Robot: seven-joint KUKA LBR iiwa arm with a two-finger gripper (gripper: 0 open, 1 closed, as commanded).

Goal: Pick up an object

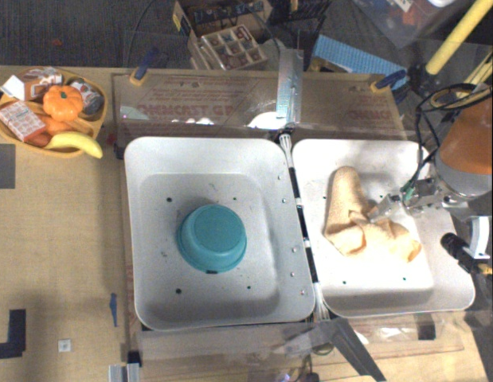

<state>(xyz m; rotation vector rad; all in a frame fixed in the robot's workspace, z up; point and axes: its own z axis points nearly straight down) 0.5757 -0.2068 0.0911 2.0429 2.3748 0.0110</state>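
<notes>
I see a tan cloth (359, 221) lying in the right bin (453, 293), crumpled and soft, pale beige with orange-brown folds. One thick rolled part runs from far to near, and a second flap trails off to the right from its near end, so the whole makes a rough L. The tool (389, 203) sits just at the cloth's right side, over the flap; I cannot tell its state. In the left bin (150, 173) a teal bowl (213, 237) rests upside down.
</notes>
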